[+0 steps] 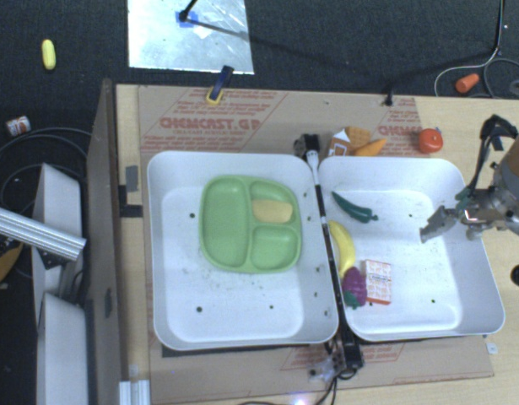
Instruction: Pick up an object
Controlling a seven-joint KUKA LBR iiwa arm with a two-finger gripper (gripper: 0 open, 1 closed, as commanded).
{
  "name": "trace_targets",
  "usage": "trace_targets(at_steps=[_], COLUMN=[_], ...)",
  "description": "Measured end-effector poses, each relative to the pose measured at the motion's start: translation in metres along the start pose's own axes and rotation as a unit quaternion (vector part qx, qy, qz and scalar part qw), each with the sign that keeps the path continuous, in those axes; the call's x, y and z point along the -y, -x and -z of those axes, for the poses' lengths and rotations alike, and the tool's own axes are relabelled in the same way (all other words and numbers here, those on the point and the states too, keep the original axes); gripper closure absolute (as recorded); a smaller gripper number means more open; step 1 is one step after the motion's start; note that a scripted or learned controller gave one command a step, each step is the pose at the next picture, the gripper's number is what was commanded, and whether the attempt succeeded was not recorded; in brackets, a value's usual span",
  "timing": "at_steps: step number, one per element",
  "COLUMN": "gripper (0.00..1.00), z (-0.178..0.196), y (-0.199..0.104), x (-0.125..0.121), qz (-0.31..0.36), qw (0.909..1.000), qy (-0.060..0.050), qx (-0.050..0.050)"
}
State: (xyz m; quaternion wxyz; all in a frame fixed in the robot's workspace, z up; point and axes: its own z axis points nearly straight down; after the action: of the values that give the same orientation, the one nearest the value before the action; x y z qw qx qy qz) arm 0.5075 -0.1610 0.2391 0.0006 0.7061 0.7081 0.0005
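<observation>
My gripper (451, 226) hangs over the right part of the right bin (411, 323), open, with nothing between its fingers. To its left in that bin lie a dark green pepper (355, 207), a yellow banana (343, 245), a purple bunch of grapes (354, 288) and a red and white packet (378, 281). All of them lie apart from the gripper. In the left bin (179, 310) sits a green divided plate (242, 226) with a yellow piece (272, 212) in its upper right compartment.
Behind the bins on the cardboard lie an orange carrot-like toy (365, 148), a small carton (340, 146) and a red ball (429, 140). A black divider rail (322, 226) runs between the bins. Cables trail at the upper right.
</observation>
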Motion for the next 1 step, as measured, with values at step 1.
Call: trace_targets(at_steps=[1], gripper=[0.00], z=[-0.0844], y=[-0.0485], x=[-0.0264], qz=[0.003], qw=[1.0000], qy=[-0.002], qx=[-0.001])
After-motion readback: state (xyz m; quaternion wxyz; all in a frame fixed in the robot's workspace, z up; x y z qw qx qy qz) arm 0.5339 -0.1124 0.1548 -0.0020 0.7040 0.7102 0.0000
